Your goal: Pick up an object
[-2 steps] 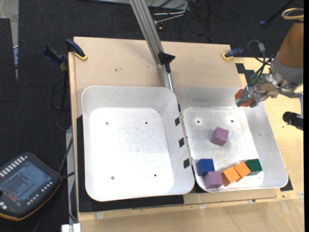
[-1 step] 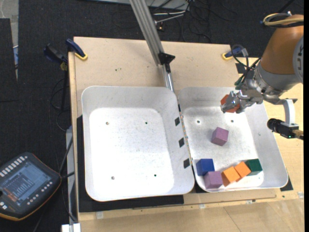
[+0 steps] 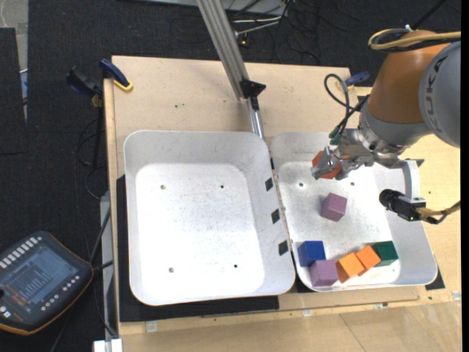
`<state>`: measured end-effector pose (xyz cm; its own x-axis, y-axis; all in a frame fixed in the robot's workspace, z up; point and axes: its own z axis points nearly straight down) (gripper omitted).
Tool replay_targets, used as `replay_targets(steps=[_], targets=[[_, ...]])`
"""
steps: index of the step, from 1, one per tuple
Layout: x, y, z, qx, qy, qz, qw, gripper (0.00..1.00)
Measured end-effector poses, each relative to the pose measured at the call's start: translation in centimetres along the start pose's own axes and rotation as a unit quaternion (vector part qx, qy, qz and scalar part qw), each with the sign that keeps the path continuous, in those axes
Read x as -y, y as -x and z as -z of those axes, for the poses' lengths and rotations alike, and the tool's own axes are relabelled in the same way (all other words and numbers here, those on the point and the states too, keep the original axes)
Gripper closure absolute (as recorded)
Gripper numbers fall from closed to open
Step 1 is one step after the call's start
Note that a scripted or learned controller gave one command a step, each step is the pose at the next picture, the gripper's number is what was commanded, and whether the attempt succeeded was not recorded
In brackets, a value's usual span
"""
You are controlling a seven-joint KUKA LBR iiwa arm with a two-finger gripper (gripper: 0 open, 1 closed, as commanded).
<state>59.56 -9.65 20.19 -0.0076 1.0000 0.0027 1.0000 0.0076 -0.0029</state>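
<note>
- Your right bin (image 3: pixel 421 259) has all the goods: a purple cube (image 3: pixel 333 206) alone mid-bin, then a blue cube (image 3: pixel 311 252), another purple block (image 3: pixel 324 272), two orange blocks (image 3: pixel 360 261) and a green one (image 3: pixel 385 253) along the near edge.
- Left bin (image 3: pixel 139 196) is just speckled white.
- Gripper (image 3: pixel 327 166) hangs over the right bin's far end; there's something orange-red at the jaws, but honestly you can't tell if they're clamped.

Even, bright overhead light washes the white bins (image 3: pixel 198 149) almost to glare, shadows stay short and soft, and the whole view is slightly grainy
</note>
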Motion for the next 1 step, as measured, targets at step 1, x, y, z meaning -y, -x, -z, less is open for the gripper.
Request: replay_targets(steps=[1], targets=[[1.61, -5.87, 0.67, 0.000, 0.000, 0.001, 1.0000, 1.00]])
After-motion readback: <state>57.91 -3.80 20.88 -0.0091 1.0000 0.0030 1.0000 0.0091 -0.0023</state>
